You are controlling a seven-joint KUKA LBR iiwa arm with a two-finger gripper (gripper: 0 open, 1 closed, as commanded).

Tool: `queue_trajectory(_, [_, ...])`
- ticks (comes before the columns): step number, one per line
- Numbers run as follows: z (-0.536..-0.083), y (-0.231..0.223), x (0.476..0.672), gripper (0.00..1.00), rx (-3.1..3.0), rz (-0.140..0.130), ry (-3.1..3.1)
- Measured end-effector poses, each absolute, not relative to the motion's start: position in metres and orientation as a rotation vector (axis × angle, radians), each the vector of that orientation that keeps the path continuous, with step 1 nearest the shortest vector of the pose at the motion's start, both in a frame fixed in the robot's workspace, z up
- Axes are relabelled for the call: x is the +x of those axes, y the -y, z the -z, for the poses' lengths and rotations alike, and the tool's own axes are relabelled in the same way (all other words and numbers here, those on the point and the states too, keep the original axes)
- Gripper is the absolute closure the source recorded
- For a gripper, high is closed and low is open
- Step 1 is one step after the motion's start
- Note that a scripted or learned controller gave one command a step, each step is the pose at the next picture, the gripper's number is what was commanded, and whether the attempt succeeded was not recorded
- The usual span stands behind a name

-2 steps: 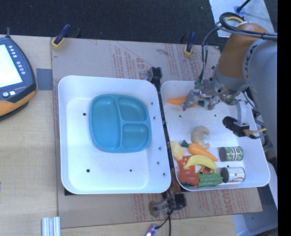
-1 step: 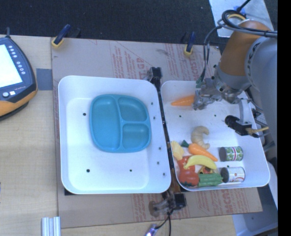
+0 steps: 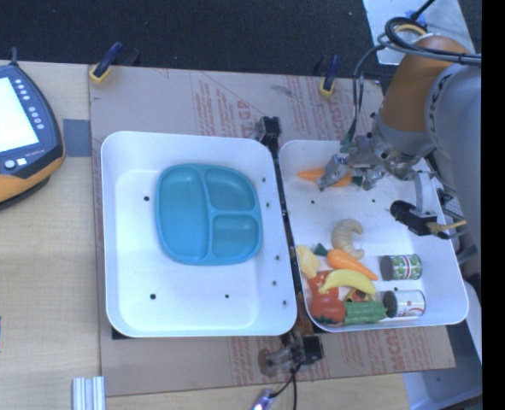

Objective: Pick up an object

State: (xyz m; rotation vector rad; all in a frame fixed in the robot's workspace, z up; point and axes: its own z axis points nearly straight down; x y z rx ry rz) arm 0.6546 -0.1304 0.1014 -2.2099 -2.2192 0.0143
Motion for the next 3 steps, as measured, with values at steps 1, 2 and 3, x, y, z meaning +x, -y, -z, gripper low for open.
queue_trajectory(1, [-0.112, 0.131, 0.655, 1.0, -2.209, -0.015, 2.219])
queue_trajectory(2, [-0.112, 0.131, 0.655, 0.0, -2.209, -0.016, 2.219])
queue_trajectory(3, [-0.092, 0.142, 0.656, 0.0, -2.216, -0.006, 2.223])
